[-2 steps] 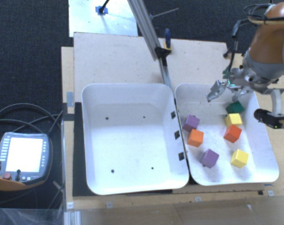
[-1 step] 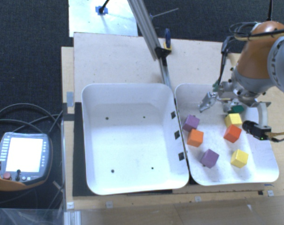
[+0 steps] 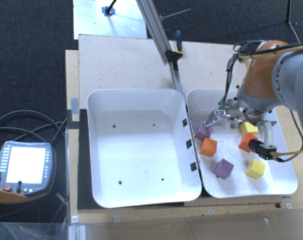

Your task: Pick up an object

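Nearby, pincer [image 3: 215, 118] overhangs purple cube [image 3: 203, 131].

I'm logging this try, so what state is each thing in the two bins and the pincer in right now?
Left bin: sitting on the bench.
Right bin: holds six blocks.
Purple block by the divider: resting loose.
Orange block: resting loose.
Second purple block: resting loose.
Front yellow block: resting loose.
Red-orange block: partly hidden.
Rear yellow block: partly hidden.
Pincer: low over the right bin; grip unclear.

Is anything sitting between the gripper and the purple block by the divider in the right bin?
Nothing visible does. The gripper hangs just above and right of that purple block, with bare bin floor between. The orange block lies below it, out of the path.
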`<state>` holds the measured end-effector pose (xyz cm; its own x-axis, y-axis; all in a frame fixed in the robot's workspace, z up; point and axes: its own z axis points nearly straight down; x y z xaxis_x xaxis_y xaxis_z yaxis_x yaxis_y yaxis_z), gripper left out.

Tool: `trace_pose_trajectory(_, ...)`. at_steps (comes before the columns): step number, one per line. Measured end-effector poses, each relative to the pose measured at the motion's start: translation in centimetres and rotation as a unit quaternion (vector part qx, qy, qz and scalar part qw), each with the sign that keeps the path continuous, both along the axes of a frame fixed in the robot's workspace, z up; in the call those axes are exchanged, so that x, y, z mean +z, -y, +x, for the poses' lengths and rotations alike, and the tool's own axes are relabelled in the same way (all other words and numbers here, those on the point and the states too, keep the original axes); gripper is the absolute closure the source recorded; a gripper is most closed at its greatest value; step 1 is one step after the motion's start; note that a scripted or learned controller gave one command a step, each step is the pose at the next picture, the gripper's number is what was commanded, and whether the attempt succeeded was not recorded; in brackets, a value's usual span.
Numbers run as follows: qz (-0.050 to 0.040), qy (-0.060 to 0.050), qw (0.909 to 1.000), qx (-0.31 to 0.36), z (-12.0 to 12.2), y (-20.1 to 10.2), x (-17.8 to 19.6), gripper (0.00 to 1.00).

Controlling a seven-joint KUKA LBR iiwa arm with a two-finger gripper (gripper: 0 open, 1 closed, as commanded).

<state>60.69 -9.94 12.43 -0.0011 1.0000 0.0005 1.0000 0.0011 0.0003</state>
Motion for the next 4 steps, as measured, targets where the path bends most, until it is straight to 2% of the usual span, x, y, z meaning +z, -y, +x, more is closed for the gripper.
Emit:
trace_pose_trajectory(1, -0.0018, 0.009, 1.0000, 0.001, 0.6, 0.1, -1.0, 0.00)
trace_pose_trajectory(2, -0.0006, 0.011, 0.9999, 0.002, 0.7, 0.0, 0.0, 1.00)
trace_pose_trajectory(3, -0.0006, 0.002, 1.0000, 0.001, 0.1, 0.4, 4.7, 1.00)
trace_pose_trajectory(4, -0.0009, 0.004, 1.0000, 0.001, 0.4, 0.9, 9.2, 1.00)
